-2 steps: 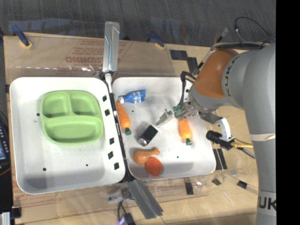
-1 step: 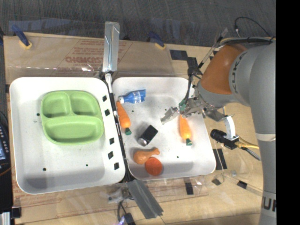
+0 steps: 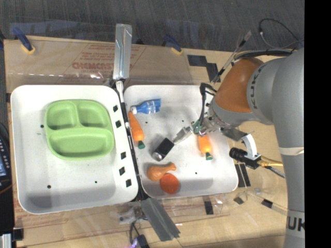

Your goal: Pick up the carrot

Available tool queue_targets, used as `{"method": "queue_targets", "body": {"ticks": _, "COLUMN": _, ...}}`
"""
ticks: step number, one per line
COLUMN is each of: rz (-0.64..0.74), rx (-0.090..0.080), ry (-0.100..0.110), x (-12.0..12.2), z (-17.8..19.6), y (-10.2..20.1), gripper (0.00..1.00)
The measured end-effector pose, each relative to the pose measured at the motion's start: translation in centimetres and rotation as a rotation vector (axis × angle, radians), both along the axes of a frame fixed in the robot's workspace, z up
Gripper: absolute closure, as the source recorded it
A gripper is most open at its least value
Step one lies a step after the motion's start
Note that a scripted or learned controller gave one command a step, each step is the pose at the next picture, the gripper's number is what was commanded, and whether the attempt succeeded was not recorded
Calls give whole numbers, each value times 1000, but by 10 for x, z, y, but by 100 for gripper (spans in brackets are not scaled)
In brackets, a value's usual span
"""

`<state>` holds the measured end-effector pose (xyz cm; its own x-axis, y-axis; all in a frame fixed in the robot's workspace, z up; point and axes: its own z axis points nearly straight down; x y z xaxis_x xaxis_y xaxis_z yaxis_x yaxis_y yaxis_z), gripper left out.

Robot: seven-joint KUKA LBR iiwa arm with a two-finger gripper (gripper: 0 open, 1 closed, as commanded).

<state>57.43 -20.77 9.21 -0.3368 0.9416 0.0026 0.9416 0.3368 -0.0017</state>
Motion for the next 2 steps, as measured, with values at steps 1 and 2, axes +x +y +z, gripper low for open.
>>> {"method": "queue_targets", "body": {"ticks": 1, "rz": 48, "rx": -2, "ry": -3, "x": 19, "z": 38, "y": -3, "gripper": 0}}
{"method": "queue_targets", "body": {"ticks": 2, "rz": 69, "rx": -2, "ry": -3, "x": 0, "z": 0, "y": 49, "gripper": 0}}
